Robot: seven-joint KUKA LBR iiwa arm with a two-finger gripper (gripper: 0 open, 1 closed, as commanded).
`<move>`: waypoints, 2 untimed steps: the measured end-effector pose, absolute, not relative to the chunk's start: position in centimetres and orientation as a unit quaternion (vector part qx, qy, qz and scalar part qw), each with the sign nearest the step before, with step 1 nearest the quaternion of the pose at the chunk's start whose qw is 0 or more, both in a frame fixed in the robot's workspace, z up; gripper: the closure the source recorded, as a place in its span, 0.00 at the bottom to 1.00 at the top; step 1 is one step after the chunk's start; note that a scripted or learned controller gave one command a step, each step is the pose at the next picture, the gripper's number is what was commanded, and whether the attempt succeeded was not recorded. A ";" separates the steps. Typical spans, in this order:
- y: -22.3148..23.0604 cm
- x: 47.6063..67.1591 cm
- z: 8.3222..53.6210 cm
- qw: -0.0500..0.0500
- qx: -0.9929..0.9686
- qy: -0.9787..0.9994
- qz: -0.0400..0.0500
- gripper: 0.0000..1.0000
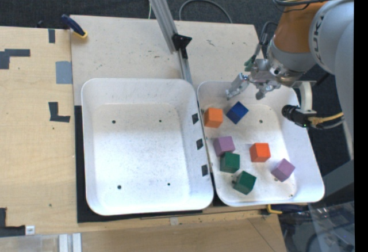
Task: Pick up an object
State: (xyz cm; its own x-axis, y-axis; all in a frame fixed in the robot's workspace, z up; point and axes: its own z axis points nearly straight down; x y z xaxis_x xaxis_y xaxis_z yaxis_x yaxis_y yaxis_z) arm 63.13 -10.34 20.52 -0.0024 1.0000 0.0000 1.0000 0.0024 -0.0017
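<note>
My gripper point(248, 91) hangs open over the far end of the right bin point(310, 173), with nothing between its two fingers. Just below it lies a blue cube point(237, 112), and an orange cube point(213, 117) sits to that cube's left. Further toward the near side are a purple cube point(224, 145), two green cubes point(230, 161) point(244, 182), a second orange cube point(260, 152) and another purple cube point(282, 170).
The left bin point(92, 147) stands beside the right one, their rims meeting in the middle. A slanted metal post point(161, 6) rises behind the bins. Cables point(313, 121) trail off the arm on the right.
</note>
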 end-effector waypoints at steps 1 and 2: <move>-11.1 53.7 13.0 0.003 -0.708 -0.706 0.002 0.00; -10.9 54.0 14.1 0.001 -0.706 -0.708 0.001 1.00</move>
